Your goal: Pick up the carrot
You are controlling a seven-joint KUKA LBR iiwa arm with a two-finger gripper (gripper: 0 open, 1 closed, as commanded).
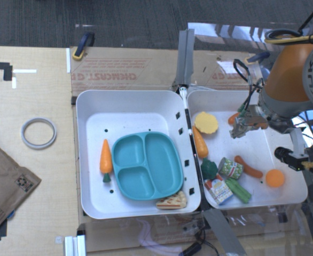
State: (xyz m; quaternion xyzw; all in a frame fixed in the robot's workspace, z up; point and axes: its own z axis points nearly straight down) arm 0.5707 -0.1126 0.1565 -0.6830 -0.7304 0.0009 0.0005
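Nearest, front of left bin (87,159): a slice of toast-like toy food (172,201) is lying against the front wall, just touching the teal divided plate (146,165).
Front of right bin (295,193): a small printed carton (218,190), a green cucumber-like piece (238,190) and a green-labelled can (231,169) are crowding together; an orange ball (275,178) is sitting apart toward the right, with a red sausage (248,167) between it and the can.
Middle of left bin: the plate is sitting slightly turned, and a carrot (106,158) is lying lengthwise just beside its left edge, green top pointing to the front.
Divider side of right bin: a second carrot (200,143) is leaning along the left wall, its leafy green end (209,169) toward the front; a yellow round piece (206,123) is resting just behind it.
Gripper (244,126): it is hovering over the back of the right bin, well apart from both carrots; I cannot tell how its jaws are standing, as they are too dark and small to read.
Bench at left: a tape ring (39,133) and a brown cardboard box (1,188) are lying outside the bins.
Farthest: a flattened cardboard sheet (124,68) is lying behind the bins.
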